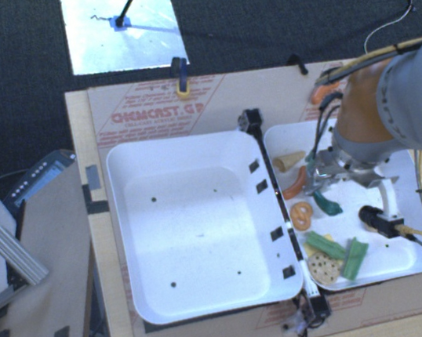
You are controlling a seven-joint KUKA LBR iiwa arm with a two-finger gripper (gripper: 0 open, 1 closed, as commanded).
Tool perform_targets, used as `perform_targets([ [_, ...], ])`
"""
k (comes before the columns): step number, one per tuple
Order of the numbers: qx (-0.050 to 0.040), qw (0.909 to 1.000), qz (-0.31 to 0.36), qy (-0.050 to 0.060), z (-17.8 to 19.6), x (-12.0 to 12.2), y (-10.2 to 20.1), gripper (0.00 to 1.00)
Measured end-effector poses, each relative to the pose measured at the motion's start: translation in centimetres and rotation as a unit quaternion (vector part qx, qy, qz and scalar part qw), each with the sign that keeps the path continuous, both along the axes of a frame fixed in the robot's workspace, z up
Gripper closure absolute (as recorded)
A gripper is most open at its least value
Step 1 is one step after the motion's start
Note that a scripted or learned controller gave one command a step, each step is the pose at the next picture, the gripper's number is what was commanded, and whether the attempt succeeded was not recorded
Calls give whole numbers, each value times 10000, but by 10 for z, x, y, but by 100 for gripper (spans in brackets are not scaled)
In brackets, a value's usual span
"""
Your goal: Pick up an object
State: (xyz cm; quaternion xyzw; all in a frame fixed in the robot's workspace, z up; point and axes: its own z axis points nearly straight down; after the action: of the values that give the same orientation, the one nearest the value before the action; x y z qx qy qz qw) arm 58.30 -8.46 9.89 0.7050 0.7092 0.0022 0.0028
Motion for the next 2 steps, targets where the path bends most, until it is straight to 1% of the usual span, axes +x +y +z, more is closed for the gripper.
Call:
perform_targets([
  [1, 6, 10000, -45, 48, -15, -74, -22, 100],
  [2, -1, 10000, 17, -66, 175, -50, 12, 100],
])
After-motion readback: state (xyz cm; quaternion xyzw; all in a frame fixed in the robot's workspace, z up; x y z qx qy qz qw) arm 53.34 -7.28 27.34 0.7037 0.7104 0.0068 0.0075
